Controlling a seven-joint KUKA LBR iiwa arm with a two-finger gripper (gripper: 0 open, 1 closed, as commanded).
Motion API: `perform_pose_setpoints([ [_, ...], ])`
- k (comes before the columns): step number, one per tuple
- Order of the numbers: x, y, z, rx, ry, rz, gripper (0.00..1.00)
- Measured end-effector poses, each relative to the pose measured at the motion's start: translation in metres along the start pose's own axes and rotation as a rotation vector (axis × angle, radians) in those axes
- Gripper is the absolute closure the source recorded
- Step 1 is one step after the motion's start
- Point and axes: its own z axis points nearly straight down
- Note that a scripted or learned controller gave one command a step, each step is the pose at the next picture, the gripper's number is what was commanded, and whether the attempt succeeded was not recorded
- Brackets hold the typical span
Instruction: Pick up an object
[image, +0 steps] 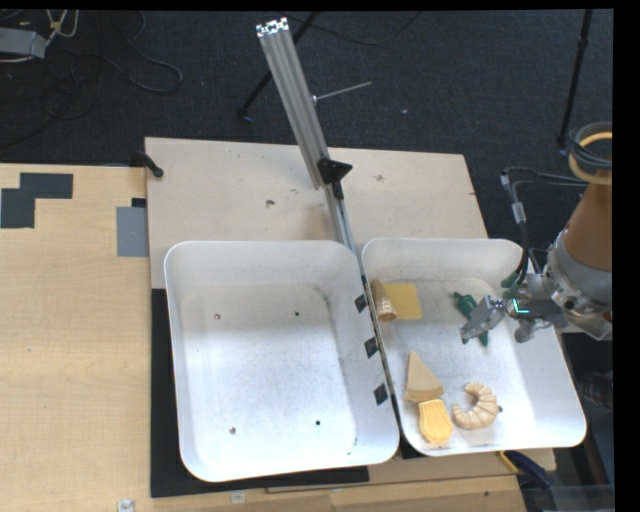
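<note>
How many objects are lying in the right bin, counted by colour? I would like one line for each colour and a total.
Tan or yellowish: 4 (flat square piece, wedge, orange-yellow block, ridged curved piece)
Dark green: 1 (small object beside the gripper)
Total: 5

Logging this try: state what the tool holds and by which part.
Cannot be told. The tool sits low in the right bin, at a small green object, but no grip on it is visible.
</note>
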Motion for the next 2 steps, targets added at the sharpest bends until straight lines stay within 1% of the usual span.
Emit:
perform_pose_setpoints([
  [1, -0.001, 0.0, -0.002, -0.005, -0.001, 0.004, 0.0],
  [2, -0.004, -0.005, 0.061, 0.003, 0.0, 0.002, 0.0],
])
